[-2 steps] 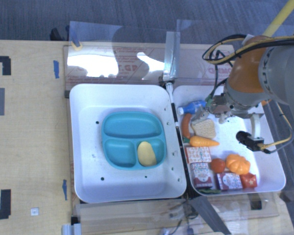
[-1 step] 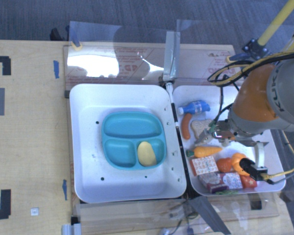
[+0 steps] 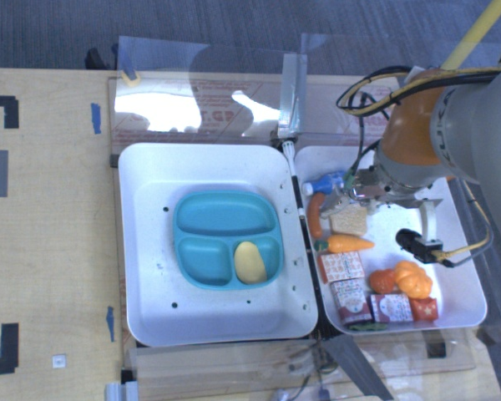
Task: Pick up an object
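Hand (image 3: 351, 200) near right bin's (image 3: 472, 303) crowded left edge

I'm seeing the gripper (image 3: 351, 197) hanging over the right bin (image 3: 472, 295) above a tan block (image 3: 348, 220); a yellow item (image 3: 250, 262) is sitting in the blue tray (image 3: 221, 215).

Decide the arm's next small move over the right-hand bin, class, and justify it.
Probably lower straight down: the gripper hangs over the beige slice at the right bin's left side, with the carrot just in front and the hot dog beside it.
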### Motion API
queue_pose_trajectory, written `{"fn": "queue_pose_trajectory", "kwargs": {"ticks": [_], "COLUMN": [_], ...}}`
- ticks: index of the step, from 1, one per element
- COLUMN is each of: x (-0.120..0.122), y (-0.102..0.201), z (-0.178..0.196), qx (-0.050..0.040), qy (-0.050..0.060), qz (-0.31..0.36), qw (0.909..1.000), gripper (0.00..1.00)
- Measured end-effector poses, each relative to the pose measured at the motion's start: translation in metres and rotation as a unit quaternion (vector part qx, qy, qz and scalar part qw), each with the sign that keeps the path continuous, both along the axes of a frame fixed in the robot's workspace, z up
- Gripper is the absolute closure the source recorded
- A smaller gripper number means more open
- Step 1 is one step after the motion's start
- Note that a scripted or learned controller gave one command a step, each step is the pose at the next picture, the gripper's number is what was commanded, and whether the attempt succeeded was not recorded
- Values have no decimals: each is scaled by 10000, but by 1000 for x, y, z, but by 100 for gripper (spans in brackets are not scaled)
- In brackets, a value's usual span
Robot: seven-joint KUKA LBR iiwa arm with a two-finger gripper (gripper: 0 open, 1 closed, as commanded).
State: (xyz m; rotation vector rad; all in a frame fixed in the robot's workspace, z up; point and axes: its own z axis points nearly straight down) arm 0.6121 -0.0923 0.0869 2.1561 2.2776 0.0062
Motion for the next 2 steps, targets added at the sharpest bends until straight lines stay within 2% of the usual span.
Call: {"fn": "queue_pose_trajectory", "kwargs": {"ticks": [1, 2], "x": [1, 28], "y": [-1, 53], "z": [11, 131], "qx": [-2, 14], "qy": [-18, -33], "qz": [-13, -314], "qw": [10000, 9995], "gripper": [100, 100]}}
